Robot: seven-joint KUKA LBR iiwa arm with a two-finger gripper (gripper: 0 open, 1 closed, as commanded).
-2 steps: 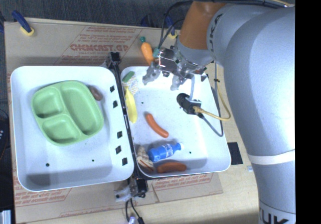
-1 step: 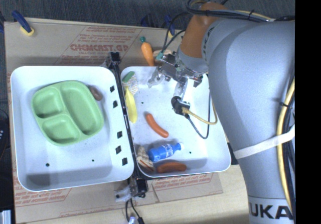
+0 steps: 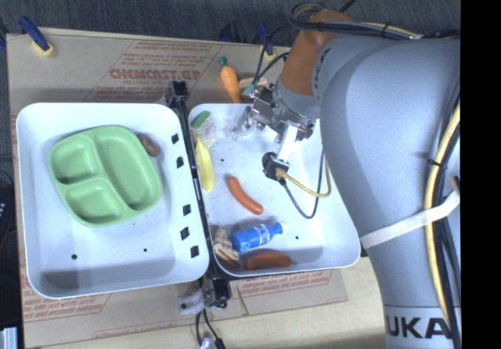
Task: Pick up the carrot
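Carrot (image 3: 228,83) lies on the cardboard (image 3: 141,66) just beyond the right bin's (image 3: 333,238) far-left rim. Gripper (image 3: 252,114) hovers near it, over that bin's far end; finger state cannot be told. Step: approach. Next move calls for shifting farther left, then descending.

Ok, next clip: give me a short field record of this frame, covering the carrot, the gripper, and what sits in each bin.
carrot: lying on the cardboard beyond the right bin's far rim, outside both bins
gripper: low over the right bin's far end, near the carrot, nothing seen between its fingers
left bin: green divided tray
right bin: banana, sausage, blue bottle, second sausage
carrot picked up: no
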